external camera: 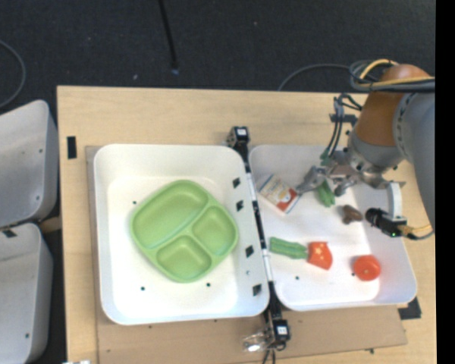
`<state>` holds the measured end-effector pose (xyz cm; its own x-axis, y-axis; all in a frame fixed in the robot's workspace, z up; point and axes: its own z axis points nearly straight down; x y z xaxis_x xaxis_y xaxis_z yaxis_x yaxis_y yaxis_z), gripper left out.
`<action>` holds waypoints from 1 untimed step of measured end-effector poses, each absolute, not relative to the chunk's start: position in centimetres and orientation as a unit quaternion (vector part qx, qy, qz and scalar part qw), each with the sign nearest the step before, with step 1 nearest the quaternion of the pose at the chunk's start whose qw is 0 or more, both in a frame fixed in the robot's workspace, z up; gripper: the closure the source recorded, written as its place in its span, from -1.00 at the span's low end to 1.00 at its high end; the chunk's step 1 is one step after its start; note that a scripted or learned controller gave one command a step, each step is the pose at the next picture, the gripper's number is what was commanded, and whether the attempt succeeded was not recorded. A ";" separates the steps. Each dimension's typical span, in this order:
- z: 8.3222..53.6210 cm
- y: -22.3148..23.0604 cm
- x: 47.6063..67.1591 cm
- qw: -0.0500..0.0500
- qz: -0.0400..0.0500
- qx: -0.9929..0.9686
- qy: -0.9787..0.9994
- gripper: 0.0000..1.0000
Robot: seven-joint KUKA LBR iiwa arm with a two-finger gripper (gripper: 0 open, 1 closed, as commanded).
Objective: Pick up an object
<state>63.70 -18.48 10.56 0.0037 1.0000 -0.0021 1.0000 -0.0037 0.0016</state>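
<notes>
My gripper [325, 183] hangs low over the back of the right bin [341, 298], open, its fingers spread to either side of a small green object [326, 197] that lies just below them. A white and red small box [277, 192] lies to the gripper's left. To the gripper's right is a small brown object [351, 214]. Nearer the front lie a long green object [287, 246], a red pepper-like piece [319, 255] and a red round object [366, 268]. Nothing is lifted off the bin floor.
The left bin [114, 294] holds a green divided plate [184, 230]. A ridge with black clips [255, 226] separates the two bins. The arm [383, 123] with its orange band comes in from the right above the bin's back corner.
</notes>
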 end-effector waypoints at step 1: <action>12.1 -18.6 63.9 0.005 0.001 0.709 0.706 1.00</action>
<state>63.87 -18.65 12.06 0.0043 1.0000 -0.0051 1.0000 -0.0042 0.0088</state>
